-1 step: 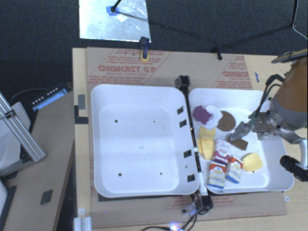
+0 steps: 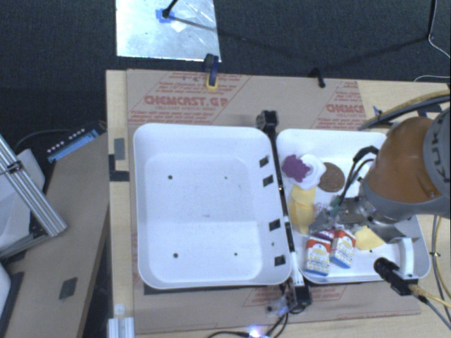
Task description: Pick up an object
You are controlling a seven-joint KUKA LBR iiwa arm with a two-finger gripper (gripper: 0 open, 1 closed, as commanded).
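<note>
We read "CHEMCAST GP" [image 2: 187, 101] printed red on the brown sheet under the bins. The gripper [image 2: 331, 215] sat low in the right bin [image 2: 366, 141], above two small cartons [image 2: 329, 250]; fingers' state we could not tell. Nearby lay a purple toy [image 2: 297, 166], brown disc [image 2: 332, 178] and yellow block [image 2: 303, 206].

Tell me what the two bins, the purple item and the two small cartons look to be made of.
Left bin and right bin: likely moulded plastic, smooth white with rounded rims and a soft sheen. Purple item: probably plastic or rubber toy food, lumpy and matte; hard to say which. Two small cartons: seemingly printed card or plastic, with red, white and blue faces.
</note>
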